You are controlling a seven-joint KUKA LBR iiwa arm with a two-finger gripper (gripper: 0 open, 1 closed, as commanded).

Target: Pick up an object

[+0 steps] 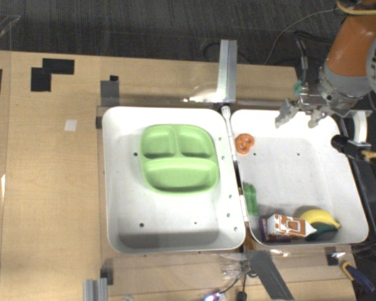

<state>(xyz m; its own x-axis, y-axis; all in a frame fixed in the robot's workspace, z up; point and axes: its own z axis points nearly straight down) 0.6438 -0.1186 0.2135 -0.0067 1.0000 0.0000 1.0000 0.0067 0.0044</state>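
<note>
Approach step, nothing grasped. My gripper [299,116] hangs over the right bin's [301,162] far edge, jaws apart and empty. Candidates: orange ball [244,143] near the divider, well apart from banana [319,218] and carton [286,227] touching at the near wall. Next I'd shift toward the ball and descend.
</note>
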